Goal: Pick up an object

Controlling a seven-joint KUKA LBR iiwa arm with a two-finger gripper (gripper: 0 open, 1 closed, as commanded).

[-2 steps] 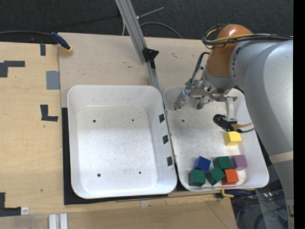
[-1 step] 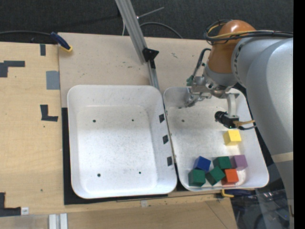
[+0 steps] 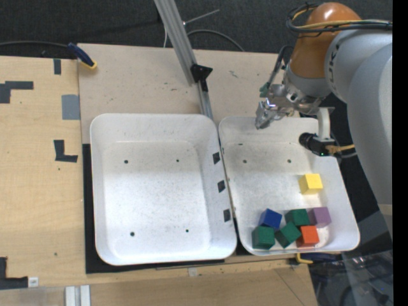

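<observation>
- The things to pick lie in the right bin (image 3: 233, 171), toward its near end: a yellow cube (image 3: 312, 182) sits alone, apart from the others and closer to the bin's right wall.
- Nearer the front rim a cluster packs together: a blue cube (image 3: 270, 218), a dark green cube (image 3: 262, 237), a second green cube (image 3: 287, 234) beside it, a third green cube (image 3: 298, 217) behind, an orange cube (image 3: 309, 235) and a purple cube (image 3: 320, 216). Several of these touch their neighbours.
- The gripper (image 3: 264, 121) hangs over the far rim of the right bin, well apart from every cube. Nothing shows between its tips; whether they are spread or closed I cannot tell at this size.
- Above the gripper the wrist carries an orange band (image 3: 319, 37), and the grey arm (image 3: 366, 75) enters from the right.
- The left bin (image 3: 95, 171) sits just beside the right one, their rims touching along the middle; its floor shows dark speckles and four small dark dots.
- Both bins rest on a black mat (image 3: 87, 203) on a pale wooden bench (image 3: 127, 81).
- Dark tape pieces (image 3: 19, 89) mark the bench at left.
- A slanted metal bar (image 3: 175, 27) runs down to the gap between the bins.
- Behind the bench lies dark carpet (image 3: 76, 8) with thin cables.
</observation>
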